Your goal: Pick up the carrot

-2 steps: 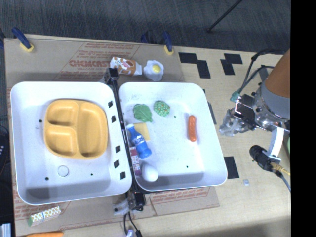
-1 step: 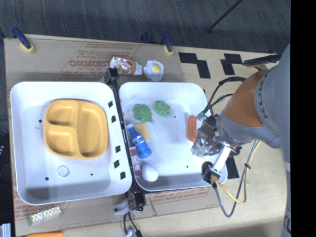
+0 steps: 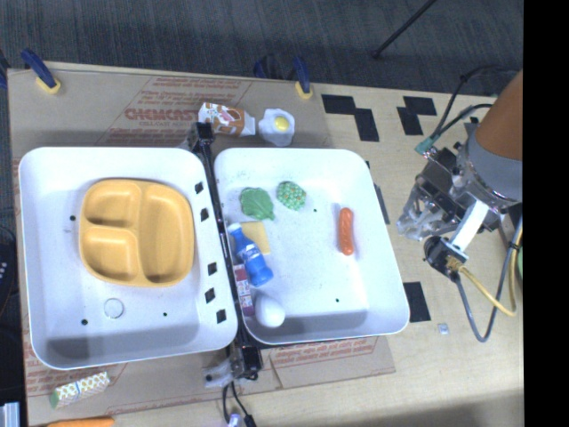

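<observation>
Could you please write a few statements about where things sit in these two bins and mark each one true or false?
1. The carrot lies in the right bin. True.
2. The yellow tray sits in the right bin. False: it is in the left bin.
3. The gripper is over the carrot. False: it is outside the bins, to the right of the right bin.
4. A blue bottle lies near the right bin's left wall. True.
5. The carrot touches the green leaf. False: they lie apart.

Bare bin floor (image 3: 307,265) seemingly surrounds the carrot (image 3: 346,230).
</observation>
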### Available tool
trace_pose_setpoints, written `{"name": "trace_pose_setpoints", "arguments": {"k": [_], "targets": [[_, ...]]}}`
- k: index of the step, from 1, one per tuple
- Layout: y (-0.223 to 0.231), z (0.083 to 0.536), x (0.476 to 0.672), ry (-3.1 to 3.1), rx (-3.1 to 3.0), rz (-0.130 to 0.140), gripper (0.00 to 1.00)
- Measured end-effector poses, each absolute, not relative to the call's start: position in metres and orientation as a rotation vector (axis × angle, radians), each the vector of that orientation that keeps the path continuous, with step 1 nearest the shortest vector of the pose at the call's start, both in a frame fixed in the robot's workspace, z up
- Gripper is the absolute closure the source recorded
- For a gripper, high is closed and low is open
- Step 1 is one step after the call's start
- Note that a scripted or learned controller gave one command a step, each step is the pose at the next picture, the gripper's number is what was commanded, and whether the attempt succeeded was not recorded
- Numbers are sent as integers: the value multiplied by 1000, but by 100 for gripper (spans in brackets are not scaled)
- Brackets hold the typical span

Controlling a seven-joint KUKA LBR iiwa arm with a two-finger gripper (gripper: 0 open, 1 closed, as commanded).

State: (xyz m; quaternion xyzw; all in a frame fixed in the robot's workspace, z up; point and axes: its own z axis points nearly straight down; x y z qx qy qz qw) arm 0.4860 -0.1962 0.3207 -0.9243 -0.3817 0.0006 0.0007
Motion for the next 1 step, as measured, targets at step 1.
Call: {"name": "trace_pose_setpoints", "arguments": {"k": [1], "targets": [[-200,194,476,-540,-3089,7,100]]}}
